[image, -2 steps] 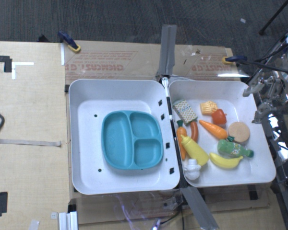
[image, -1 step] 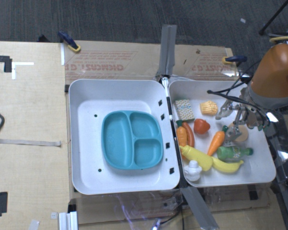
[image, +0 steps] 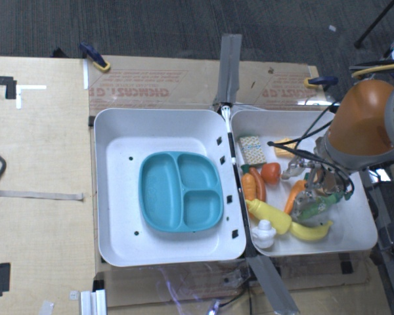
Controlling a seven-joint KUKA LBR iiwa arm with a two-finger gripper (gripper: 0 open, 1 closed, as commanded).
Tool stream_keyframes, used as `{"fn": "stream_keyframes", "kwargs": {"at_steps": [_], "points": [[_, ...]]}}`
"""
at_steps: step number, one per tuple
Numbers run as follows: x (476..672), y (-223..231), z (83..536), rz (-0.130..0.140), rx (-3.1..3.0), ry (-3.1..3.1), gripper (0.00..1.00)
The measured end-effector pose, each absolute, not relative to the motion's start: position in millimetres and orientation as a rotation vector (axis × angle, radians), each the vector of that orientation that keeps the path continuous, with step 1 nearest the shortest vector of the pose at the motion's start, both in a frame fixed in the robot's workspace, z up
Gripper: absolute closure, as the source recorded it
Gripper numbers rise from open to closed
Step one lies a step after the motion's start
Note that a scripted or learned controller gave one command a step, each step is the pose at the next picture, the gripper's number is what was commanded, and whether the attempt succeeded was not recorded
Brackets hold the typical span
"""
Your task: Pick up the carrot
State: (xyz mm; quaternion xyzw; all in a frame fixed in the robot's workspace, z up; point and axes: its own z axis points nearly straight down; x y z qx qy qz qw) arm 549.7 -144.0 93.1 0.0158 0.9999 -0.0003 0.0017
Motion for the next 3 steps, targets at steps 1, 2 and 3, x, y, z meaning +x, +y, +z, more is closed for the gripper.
{"fn": "stream_keyframes", "kwargs": {"at_steps": [1, 2, 3], "points": [[552.5, -143.4, 104.2, -0.004, 0.044, 3.131, 1.00], [560.5, -63.4, 192.8, 0.000, 0.441, 3.104, 1.00], [596.9, -27.2, 191.8, -0.001, 0.688, 3.062, 1.00]]}}
